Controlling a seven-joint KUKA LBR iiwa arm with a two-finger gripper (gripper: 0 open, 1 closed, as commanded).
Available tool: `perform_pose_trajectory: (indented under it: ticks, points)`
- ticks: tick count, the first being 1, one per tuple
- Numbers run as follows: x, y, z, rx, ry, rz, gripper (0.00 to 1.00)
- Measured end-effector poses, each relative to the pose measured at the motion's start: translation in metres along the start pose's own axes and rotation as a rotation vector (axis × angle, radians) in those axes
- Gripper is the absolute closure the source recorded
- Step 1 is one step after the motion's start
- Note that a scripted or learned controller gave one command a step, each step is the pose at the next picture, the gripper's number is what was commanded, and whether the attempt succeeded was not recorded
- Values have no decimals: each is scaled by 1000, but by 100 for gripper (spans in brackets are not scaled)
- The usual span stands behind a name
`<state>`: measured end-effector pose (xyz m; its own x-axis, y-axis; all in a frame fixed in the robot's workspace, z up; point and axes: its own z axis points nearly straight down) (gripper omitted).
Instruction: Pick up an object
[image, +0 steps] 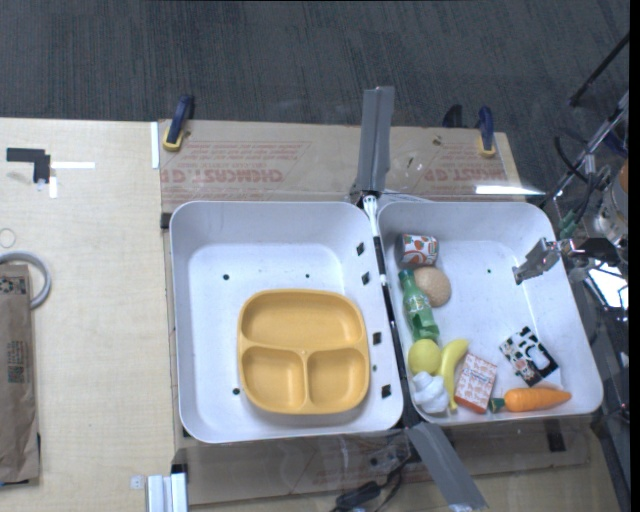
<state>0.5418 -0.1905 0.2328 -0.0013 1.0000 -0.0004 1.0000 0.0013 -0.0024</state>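
arm (610, 215) cut off at right edge, brown bag (17, 370) cropped left

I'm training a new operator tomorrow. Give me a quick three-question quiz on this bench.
1. True or false: the yellow plate lies in the left bin.
2. Which lies nearest the right bin's front right corner? A) carrot B) green bottle C) banana
3. Fill in: the plate has ___ compartments.

Key: 1 true; 2 A; 3 three.
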Motion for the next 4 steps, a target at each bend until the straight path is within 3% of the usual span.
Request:
perform_pose_trajectory:
  ticks: [1,2,3,4]
  points:
    - [-26,12,134,3,9,-154,0]
    - [-26,-41,142,0,8,-236,0]
    - [-30,-41,133,-3,1,-230,100]
    - [-31,-21,26,-2,-1,-101,100]
